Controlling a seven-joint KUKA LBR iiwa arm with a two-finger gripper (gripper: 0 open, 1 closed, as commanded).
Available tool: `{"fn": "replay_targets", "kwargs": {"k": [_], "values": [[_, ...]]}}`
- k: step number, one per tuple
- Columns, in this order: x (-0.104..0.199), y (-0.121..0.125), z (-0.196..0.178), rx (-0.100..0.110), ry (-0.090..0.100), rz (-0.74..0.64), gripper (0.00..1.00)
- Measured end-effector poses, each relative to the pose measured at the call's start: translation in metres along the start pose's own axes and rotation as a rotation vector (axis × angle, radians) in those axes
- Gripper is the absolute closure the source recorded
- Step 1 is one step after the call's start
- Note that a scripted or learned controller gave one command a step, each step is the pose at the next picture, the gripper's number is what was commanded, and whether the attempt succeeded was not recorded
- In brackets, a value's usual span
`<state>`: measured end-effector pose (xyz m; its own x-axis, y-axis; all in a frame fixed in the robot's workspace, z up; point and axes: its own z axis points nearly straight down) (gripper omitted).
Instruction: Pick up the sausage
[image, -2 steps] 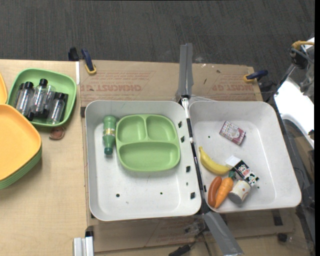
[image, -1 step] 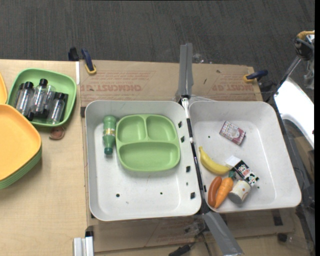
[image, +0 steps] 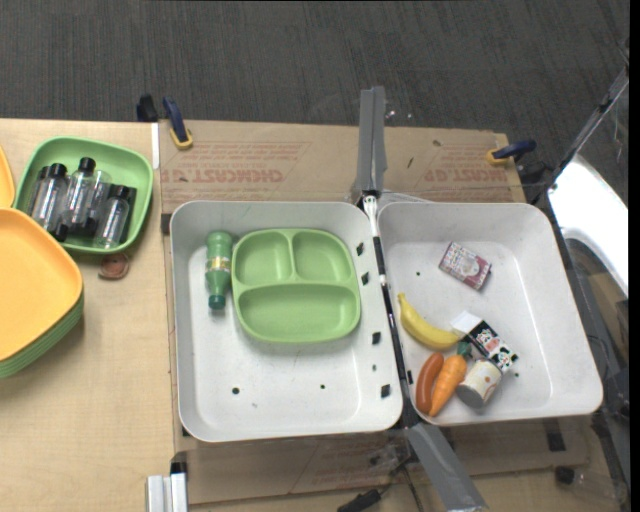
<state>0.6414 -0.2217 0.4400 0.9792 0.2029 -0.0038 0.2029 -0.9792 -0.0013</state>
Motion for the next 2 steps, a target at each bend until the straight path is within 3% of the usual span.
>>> {"fn": "replay_targets", "kwargs": {"k": [2], "values": [[0.0131, 0.0024, 0.0003, -0.001, 0.001, -0.001, 1.00]]}}
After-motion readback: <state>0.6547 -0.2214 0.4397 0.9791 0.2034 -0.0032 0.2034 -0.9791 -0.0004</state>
